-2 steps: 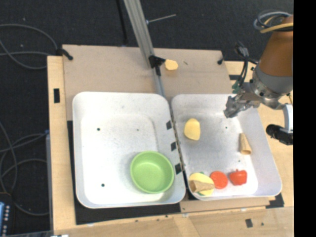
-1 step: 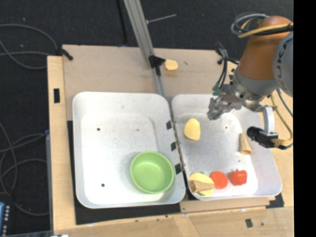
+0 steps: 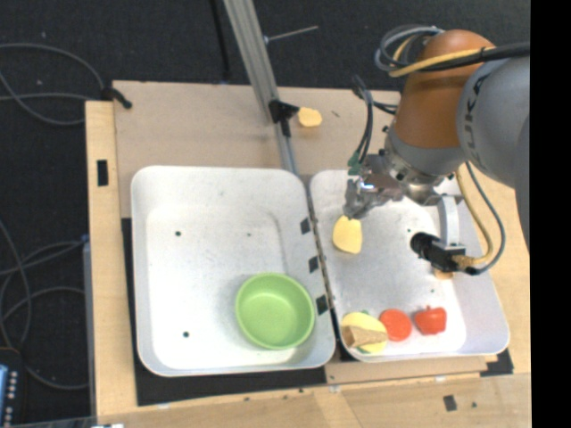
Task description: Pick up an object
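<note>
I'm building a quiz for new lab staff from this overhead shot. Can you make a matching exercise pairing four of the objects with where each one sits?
Things:
1. round green plastic bowl
2. pale yellow rounded toy piece
3. red toy pepper
4. small yellow-orange piece

Places:
A. on the tan board beyond both bins
B. near edge of the right bin
C. left bin, near its right corner
D. right bin, just below the gripper

Pairs: 1-C, 2-D, 3-B, 4-A
</note>
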Motion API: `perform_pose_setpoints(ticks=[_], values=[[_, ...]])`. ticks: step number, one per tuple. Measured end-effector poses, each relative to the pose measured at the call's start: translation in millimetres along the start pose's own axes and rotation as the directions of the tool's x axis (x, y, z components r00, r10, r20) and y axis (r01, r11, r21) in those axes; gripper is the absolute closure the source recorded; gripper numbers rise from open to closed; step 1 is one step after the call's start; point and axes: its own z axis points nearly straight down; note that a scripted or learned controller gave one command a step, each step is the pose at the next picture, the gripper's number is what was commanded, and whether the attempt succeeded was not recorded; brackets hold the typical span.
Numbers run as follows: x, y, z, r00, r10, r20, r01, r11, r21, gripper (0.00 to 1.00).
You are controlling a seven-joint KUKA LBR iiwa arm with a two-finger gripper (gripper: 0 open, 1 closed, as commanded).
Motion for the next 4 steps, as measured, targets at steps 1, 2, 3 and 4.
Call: perform_pose_setpoints(ticks=[1,2,3,4], values=[[39.8,-17.1,2.1,1.000,0.002,0.001,-0.002,1.000,0.001,1.00],[80.4,-33.6,-2.3,1.000,0.000,-0.001,0.000,1.000,0.001,1.00],[131.0,-56.4,0.4,1.000,0.000,0.000,0.000,1.000,0.002,1.00],[128.8,-55.6,0.5,1.000,0.005,-0.001,-0.005,1.000,0.001,0.00]])
